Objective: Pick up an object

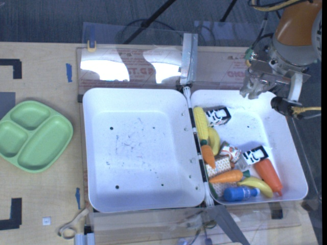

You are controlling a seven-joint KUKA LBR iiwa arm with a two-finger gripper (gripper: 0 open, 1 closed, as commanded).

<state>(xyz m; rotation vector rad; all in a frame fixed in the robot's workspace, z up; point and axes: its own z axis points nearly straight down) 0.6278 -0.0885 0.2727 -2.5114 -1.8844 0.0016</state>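
carrots (pixel 225 176): three; bananas (pixel 257 184): two

Bench clutter beside the bins

A green divided plate (pixel 33 136) lies left on the wooden bench (pixel 41 198), with blue tape (pixel 68 72) nearby.

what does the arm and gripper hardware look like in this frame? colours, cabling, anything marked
The arm is a rounded body with a broad orange band and a grey wrist section below it. Yellowish cables loop around its top, and another runs off at the right by a black fitting. The gripper is bare metallic grey with pale, blocky parts and a small green spot near its mount. No readable markings.
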